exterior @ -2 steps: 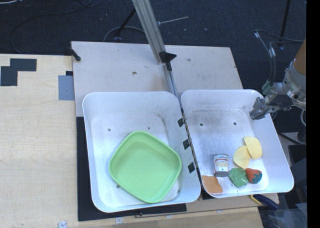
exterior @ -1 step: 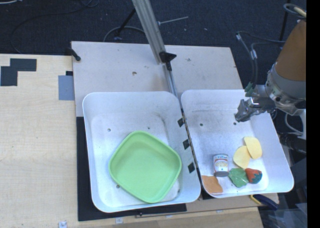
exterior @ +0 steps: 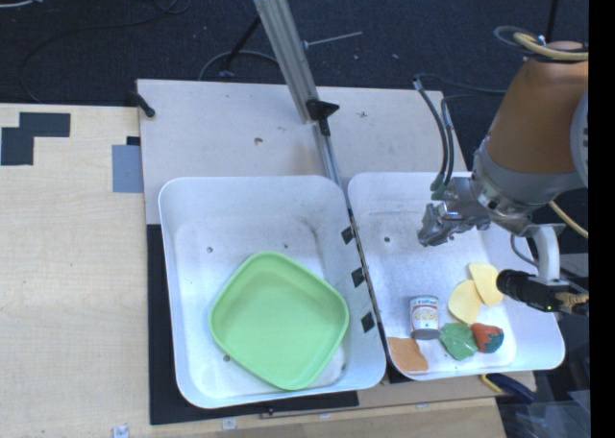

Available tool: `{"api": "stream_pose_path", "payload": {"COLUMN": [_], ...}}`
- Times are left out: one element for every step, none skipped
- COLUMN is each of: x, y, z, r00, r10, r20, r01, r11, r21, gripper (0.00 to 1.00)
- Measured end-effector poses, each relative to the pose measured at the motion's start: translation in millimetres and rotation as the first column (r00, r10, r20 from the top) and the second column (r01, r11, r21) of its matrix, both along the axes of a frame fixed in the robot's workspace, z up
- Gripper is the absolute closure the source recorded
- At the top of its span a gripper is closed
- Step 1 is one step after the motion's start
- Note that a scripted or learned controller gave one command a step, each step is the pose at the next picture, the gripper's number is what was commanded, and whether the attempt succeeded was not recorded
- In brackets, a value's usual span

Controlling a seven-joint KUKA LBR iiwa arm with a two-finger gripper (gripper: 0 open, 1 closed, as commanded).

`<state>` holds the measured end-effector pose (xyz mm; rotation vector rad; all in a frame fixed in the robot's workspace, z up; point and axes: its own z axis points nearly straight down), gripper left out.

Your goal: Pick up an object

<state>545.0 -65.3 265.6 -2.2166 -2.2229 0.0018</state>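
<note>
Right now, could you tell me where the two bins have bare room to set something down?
Left bin: its far half, beyond the green plate, is bare. Right bin: bare floor runs from the far wall to the small can, left of the gripper. Its near right corner is crowded with the can, yellow pieces and green toy.

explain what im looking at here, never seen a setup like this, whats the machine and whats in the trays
This is one picture from a camera fixed above a workbench, looking down at a slant. The big grey and orange machine on the right is a robot arm. At its tip is a gripper, a two-finger claw for picking things up, hanging over the right bin. Nothing can be seen between its fingers. The left bin holds a green plate. In the near corner of the right bin lie a small can, two yellow pieces, a green toy, a red toy and an orange piece.
</note>
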Motion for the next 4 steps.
{"api": "stream_pose_path", "payload": {"x": [-13.1,-15.7,-28.5,-28.2], "y": [59.8,108.3,155.7,153.8], "z": [-12.3,-29.4,-24.3,-24.4], "r00": [1.0,1.0,1.0,1.0], "r10": [0.001,0.0,0.0,-0.003], "r20": [0.001,0.0,0.002,0.002], "r01": [-0.001,0.0,0.0,0.003], "r11": [1.0,1.0,1.0,1.0], "r21": [0.0,0.0,0.0,-0.001], "gripper": [1.0,1.0,1.0,0.0]}}
